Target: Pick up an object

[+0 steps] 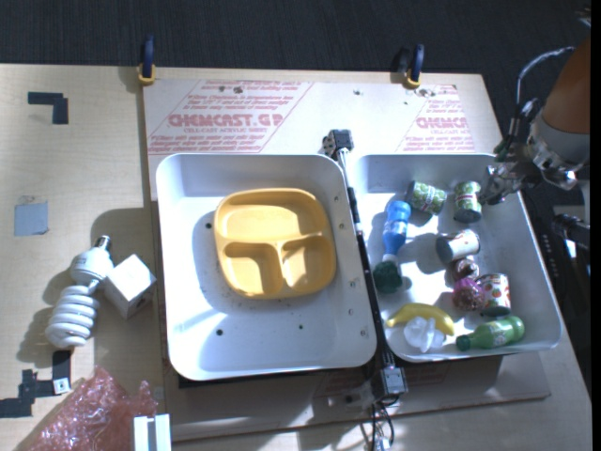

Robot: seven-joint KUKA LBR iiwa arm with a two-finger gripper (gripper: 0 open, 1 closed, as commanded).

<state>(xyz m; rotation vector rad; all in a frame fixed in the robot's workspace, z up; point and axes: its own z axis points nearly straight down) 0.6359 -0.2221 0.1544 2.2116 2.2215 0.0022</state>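
Observation:
The right bin (535, 252) holds several small items. A blue bottle (396, 224), a green can (427, 196) and a green-and-white can (467, 200) lie toward the back. Lower down are a white can (458, 245), a dark green lump (388, 274), a red can (465, 271) and a pink patterned can (484, 292). At the front lie a banana (420, 316) and a green bottle (491, 332). My gripper (500, 182) hangs over the bin's back right corner, just right of the green-and-white can, with nothing seen in it.
The left bin (178, 252) carries a yellow divided tray (275, 242). Left of the bins on the bench lie a spiral light bulb (75, 301), a white cube (130, 280) and crumpled pink plastic (89, 412). Two clamps (147, 61) hold the board at the back.

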